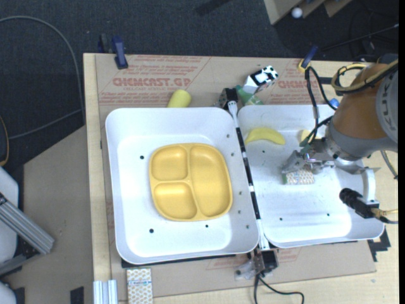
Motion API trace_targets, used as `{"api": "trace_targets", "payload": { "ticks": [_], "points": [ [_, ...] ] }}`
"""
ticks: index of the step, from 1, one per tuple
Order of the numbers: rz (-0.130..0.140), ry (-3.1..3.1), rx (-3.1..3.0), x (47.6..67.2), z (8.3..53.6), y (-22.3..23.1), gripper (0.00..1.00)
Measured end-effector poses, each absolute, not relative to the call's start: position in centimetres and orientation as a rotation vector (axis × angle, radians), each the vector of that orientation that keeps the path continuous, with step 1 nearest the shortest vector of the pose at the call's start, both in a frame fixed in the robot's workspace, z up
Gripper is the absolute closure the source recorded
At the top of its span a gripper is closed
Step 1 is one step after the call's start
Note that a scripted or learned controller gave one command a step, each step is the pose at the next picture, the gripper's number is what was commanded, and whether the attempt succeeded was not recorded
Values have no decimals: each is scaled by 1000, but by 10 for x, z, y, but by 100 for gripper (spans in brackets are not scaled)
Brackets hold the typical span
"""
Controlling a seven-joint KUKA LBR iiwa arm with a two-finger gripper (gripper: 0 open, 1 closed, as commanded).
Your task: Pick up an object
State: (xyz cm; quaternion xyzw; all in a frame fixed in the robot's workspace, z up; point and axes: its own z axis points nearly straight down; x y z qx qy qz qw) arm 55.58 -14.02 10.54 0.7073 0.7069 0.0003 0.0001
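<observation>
I'd lower the gripper (pixel 302 163) squarely over the small speckled flat block (pixel 299 177); whether it's released or clenched I cannot tell

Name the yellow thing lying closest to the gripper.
The banana in the right bin, just up-left of the gripper. The yellow plate lies in the left bin.

The arm (pixel 370 116) hides, perhaps, the right bin's (pixel 297 223) far corner.

We see a yellow banana (pixel 266 136) lying flat near the upper left corner of the right bin (pixel 304 223), right of frame centre, and a small pale speckled block (pixel 299 178) lying lower right of it.
</observation>
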Motion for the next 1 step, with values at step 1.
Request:
{"api": "trace_targets", "payload": {
  "ticks": [1],
  "points": [
    [1,2224,2220,564,185,-20,100]
  ]
}}
